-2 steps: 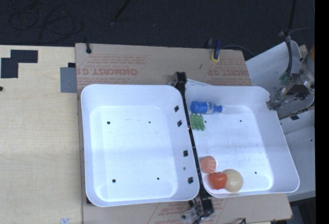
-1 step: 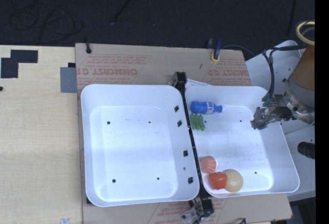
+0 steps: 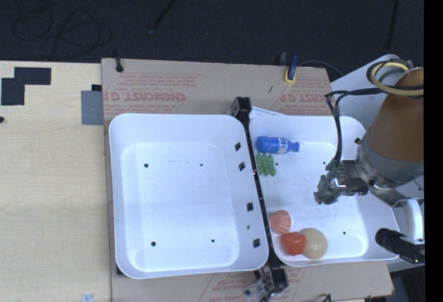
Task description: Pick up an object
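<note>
My tool (image 3: 331,191) hangs over the right bin (image 3: 346,134), toward its right side and about midway between its far and near walls. From this slanted view it reads as a dark cluster of metal under my grey wrist, and nothing sits in it. Whether it is spread or closed I cannot tell.

Everything I could pick lies in that same right bin. A blue bottle (image 3: 277,145) lies on its side near the far left corner, close to the divider between the bins. Just near of it sits a small green thing (image 3: 266,165), knobbly and hard to make out. In the near part of the bin three rounded pieces crowd together: a pale pink ball (image 3: 280,221), a red one (image 3: 293,243) and a cream-coloured one (image 3: 315,243). The red and cream pieces look to be touching, with the pink one just far-left of them. The left bin (image 3: 180,134) has bare white floor.

I judge this to be the approach step: I am above the bin floor with no object under me, well apart from the bottle and somewhat nearer the rounded cluster. The next move calls for choosing a target and travelling over it before descending. The bottle is the cleaner choice, since it lies alone, though I would need to straddle its narrow width. The cluster is riskier, because a neighbour could get nudged or block one side.
</note>
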